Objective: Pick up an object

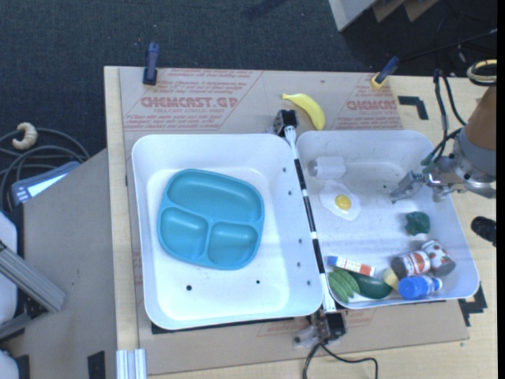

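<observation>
The right bin (371,144) holds a fried-egg toy (342,204), a pale whitish piece (327,166) and a dark green lump (417,223). Along its near edge lie a small can (424,260), a blue round thing (412,289), a green vegetable toy (359,285) and a red-white-blue stick (351,266). My gripper (407,185) hangs over the bin's right part, right of the egg and just above the green lump. I see nothing held in it.
A blue divided plate (211,218) lies in the left bin (150,164). A yellow banana (306,109) rests on the bench behind the bins. Blue clamps (151,61) (384,71) sit at the board's far edge. Cables lie to the left.
</observation>
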You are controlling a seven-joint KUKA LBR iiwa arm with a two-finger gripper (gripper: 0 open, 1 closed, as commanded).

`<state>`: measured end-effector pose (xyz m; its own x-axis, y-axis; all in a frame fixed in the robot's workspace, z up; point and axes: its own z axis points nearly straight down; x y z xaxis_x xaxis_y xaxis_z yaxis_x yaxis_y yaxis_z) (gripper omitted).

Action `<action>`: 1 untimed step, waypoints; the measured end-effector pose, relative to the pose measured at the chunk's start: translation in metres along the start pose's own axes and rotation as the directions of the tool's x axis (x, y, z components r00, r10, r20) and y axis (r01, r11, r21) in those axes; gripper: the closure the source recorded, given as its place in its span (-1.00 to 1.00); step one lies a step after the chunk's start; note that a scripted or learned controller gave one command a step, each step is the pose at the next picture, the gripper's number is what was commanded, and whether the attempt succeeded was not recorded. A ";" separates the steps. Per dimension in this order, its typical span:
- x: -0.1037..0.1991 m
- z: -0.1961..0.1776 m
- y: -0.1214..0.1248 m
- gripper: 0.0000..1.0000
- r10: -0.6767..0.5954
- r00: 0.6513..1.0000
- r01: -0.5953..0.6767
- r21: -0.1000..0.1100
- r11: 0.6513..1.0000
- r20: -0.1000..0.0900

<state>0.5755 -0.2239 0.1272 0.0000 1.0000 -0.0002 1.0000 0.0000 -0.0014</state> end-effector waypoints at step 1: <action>0.006 0.044 -0.029 -1.00 -0.005 1.000 0.005 0.002 1.000 -0.011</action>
<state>0.5464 -0.2183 0.0836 -0.0047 0.9999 0.0106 1.0000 0.0047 -0.0038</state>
